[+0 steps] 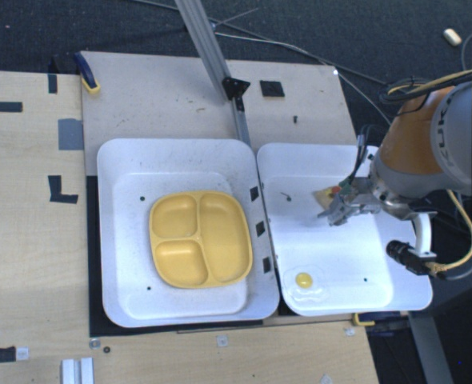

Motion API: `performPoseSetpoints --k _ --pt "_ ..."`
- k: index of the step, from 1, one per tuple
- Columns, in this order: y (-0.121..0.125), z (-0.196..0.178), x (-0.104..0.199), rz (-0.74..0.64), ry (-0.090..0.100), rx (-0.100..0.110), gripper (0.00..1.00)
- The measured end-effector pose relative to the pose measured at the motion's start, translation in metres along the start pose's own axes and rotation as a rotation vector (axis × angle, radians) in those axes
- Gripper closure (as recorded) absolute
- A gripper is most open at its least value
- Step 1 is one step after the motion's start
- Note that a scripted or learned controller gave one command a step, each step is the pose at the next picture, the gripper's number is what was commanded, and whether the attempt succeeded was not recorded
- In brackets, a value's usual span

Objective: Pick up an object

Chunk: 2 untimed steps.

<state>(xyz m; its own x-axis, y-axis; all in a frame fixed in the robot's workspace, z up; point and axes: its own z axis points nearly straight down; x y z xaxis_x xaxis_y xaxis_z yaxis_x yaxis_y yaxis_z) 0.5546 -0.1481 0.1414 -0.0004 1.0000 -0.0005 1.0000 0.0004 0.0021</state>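
The arm (pixel 432 146) runs off the right edge, so its upper links are cut away. Its wrist covers the far right part of the right bin (pixel 332 290) and whatever lies beneath. At the gripper (pixel 338 211) the fingertips blur into a small tan thing (pixel 329 196) just beside them (too indistinct to name), and contact between them cannot be judged. The small yellow object (pixel 303 280) near that bin's near wall is too tiny to identify.
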Motion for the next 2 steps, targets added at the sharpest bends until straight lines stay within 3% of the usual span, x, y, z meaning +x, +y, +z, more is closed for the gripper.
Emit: performPoseSetpoints --k 2 --pt "-0.005 -0.087 0.001 -0.001 0.0 -0.001 1.0"
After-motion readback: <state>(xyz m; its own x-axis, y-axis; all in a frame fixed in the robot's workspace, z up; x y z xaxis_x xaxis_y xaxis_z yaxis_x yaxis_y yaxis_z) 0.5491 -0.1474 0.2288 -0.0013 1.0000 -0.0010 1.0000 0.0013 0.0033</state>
